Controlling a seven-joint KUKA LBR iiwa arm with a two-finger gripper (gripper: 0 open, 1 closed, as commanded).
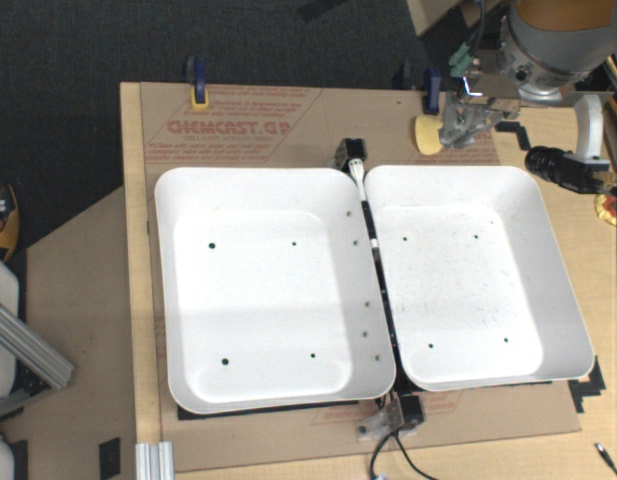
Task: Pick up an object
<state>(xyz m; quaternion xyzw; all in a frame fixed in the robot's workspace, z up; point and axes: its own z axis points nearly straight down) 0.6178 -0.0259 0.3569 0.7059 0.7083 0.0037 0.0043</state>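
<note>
You can see the pincer (pixel 466 126) up beyond the right bin (pixel 548 258), touching a small yellow object (pixel 427 135) at its side, but whether it is clenched on it you cannot tell, so the pick looks unconfirmed.

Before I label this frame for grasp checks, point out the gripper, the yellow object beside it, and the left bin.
gripper (pixel 466 128): camera view, between its fingertips.
yellow object (pixel 427 135): camera view, its middle.
left bin (pixel 166 268): camera view, its left rim.
</note>
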